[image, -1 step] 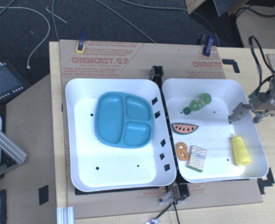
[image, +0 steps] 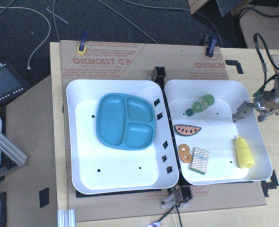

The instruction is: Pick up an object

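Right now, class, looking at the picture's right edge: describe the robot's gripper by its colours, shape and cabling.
The gripper is grey metal, with blocky silvery parts and a dark, tapered finger pointing into the right bin. Black cables loop above it.

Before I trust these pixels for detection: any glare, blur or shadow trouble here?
Camera view: lighting is even and bright; the white bins look nearly washed out, with soft shadows along their walls. The blue plate, green bottle and yellow bottle are reasonably sharp. The gripper at the right edge is slightly soft and dim.
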